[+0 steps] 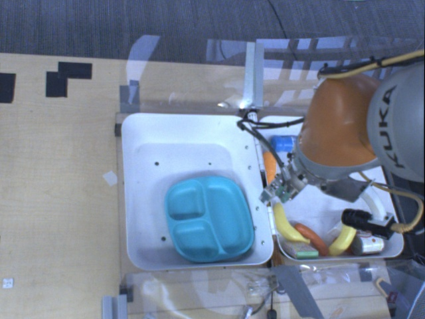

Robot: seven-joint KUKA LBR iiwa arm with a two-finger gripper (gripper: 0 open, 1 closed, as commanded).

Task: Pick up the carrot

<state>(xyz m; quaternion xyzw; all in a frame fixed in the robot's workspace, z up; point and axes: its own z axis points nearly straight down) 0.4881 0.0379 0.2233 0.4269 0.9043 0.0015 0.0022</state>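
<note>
The carrot (268, 165) is an orange stick lying along the left wall of the right bin (392, 250). Its lower end is hidden under the gripper. The gripper (277, 191) hangs low over that left wall, right at the carrot's near end, below the big orange wrist band. I cannot make out whether anything sits between the fingers.
The left bin (143, 178) holds a teal divided plate (209, 218). In the right bin lie a yellow banana (285, 224), a red-orange sausage-like piece (311, 236), a second yellow piece (342, 240), a green block (303, 251), a pale cylinder (369, 245) and a blue object (284, 143).
</note>
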